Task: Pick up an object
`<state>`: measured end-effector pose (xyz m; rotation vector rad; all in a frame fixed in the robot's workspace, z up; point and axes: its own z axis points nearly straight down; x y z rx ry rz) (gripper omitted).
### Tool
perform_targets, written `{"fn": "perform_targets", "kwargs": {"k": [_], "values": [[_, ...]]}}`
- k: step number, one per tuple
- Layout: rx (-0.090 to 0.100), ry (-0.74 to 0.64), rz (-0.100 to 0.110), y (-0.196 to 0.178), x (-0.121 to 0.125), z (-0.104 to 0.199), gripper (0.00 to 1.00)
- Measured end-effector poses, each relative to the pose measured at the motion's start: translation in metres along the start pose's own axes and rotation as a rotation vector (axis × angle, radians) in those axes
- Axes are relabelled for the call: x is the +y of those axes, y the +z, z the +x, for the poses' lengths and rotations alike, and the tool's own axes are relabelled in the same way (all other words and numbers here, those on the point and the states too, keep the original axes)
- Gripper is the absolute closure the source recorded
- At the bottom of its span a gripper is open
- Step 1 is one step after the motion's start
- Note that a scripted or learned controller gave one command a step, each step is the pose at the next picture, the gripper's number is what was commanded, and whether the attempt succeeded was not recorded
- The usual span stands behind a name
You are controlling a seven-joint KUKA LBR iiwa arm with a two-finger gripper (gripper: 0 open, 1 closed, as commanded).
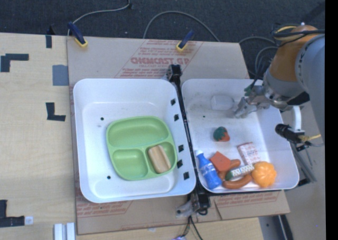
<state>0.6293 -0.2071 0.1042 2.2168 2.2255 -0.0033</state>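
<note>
Two white bins sit side by side. Your left bin [84,128] holds a green divided tray [138,146] with a tan bread roll [159,158] in its 4 o'clock compartment. Your right bin [274,144] has a green-and-red toy [221,134] near centre, plus a blue bottle [208,170], orange wedge [222,160], sausage [237,182], printed packet [248,153] and orange fruit [264,174] clustered at 6 o'clock. Gripper [242,108] hangs at the right bin's 12 o'clock; can't tell its opening, nothing visibly held.
</note>
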Motion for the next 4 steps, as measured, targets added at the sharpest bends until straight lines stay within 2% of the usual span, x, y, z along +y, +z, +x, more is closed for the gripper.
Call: {"fn": "perform_targets", "kwargs": {"k": [1,2,3,4], "values": [[0.002,0.002,-0.003,0.017,-0.05,0.072,1.0],[0.003,0.002,-0.006,0.017,-0.049,0.072,0.0],[0.0,0.003,-0.005,0.018,-0.093,0.107,0.0],[-0.001,0.004,-0.006,0.008,-0.093,0.106,1.0]]}}
